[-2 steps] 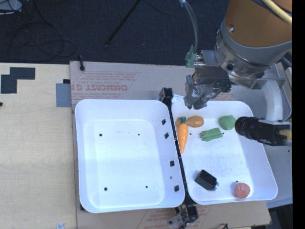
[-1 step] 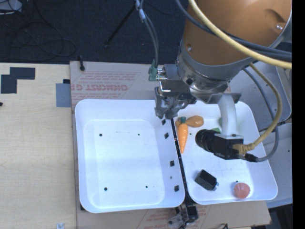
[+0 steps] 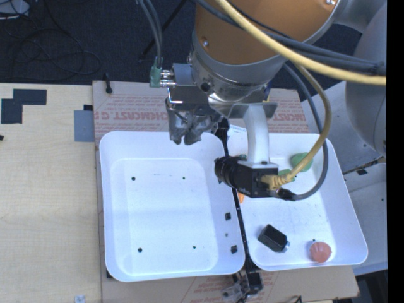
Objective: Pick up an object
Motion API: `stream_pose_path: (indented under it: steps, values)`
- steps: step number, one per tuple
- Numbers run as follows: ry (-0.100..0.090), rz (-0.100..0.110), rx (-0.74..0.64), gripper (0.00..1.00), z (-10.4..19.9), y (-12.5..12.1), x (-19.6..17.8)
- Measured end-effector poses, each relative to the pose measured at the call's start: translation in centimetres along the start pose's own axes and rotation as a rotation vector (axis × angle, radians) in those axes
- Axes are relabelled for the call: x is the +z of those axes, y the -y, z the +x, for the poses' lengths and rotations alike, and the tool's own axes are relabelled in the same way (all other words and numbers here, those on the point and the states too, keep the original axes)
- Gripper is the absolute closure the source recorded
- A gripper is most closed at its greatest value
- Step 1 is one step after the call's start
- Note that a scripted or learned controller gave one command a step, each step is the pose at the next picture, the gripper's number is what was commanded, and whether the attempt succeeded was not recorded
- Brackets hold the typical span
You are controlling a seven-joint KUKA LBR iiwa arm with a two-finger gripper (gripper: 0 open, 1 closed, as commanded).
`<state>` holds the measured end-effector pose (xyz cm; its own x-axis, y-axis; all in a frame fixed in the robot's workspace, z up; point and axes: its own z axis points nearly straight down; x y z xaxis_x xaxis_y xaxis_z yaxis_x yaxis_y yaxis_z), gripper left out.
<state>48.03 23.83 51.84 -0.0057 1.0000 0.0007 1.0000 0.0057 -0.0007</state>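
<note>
Nearest the camera, in the right bin (image 3: 353, 229), a small black block (image 3: 273, 238) lies flat on the floor. Just beside it, toward the near right corner, is a round pinkish ball (image 3: 320, 251). They lie close together but apart. Either would do as the object to pick up.

The block looks the safer choice. It has flat sides to pinch, while the ball may roll off at a touch. A good approach is to come straight down over the block, line the jaws up across its short sides, and stay clear of the ball and the bin wall.

Further back in that bin, a green thing (image 3: 298, 160) peeks out from behind a yellow cable (image 3: 314, 153). It is too covered to tell its shape.

A black unit (image 3: 245, 176) on a white post hangs over the seam between the bins, and I can't make out what it is.

Farther still, the gripper (image 3: 186, 130) hovers over the far rim of the left bin (image 3: 107, 207), well apart from all three objects. It is a dark, bunched shape, and whether it is spread or closed I cannot tell. The arm (image 3: 265, 24) is cut off at the top.
</note>
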Motion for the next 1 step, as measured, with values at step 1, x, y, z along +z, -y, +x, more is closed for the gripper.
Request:
stream_pose_path:
  steps: [1]
  values:
    - [0.004,0.007,0.004,1.00,-0.27,0.00,-0.79]
